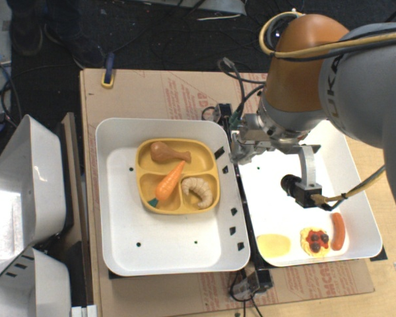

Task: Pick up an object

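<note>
The gripper, open or closed I cannot tell, hangs over the rim of the white bin, likely lining up on the toy shrimp nearby in the yellow plate.

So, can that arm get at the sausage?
Probably yes. The sausage lies uncovered in the right bin, with only a tart beside it, and the arm hangs above that bin.
</note>
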`<state>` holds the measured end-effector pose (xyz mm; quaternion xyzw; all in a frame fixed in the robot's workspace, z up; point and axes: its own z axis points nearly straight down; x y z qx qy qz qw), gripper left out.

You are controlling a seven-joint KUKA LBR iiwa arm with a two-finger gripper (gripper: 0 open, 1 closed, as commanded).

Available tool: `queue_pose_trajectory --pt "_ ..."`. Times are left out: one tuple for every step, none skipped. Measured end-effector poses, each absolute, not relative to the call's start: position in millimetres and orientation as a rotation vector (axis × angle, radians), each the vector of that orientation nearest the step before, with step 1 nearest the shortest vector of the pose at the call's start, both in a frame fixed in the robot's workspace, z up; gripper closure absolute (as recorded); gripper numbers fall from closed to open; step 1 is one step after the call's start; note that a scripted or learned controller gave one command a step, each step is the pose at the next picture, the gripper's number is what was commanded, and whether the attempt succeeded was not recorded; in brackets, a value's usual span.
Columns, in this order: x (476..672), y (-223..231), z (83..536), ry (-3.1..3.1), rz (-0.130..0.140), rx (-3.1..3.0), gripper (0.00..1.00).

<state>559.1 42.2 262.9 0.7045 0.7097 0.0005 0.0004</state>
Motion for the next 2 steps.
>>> queue_pose_trajectory --pt "563.0 89.2 256.9 2.231 0.001 2.212 1.0" --pt "563.0 86.1 257.3 2.224 0.0 2.218 0.0"
